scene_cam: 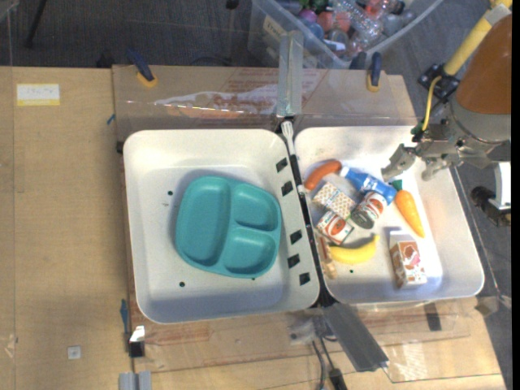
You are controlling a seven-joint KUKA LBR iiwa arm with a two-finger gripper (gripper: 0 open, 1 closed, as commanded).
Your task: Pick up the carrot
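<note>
I see the carrot [409,211] lying flat on the floor of the right bin [463,258], in its right half and nearer the far edge than the near one. It is a short, smooth orange cone with a small green stub at its thick end. That thick end points toward the bin's far edge, and the tip runs down toward the near right corner, so it lies at a slant. It rests free, well inside the right wall.
</note>
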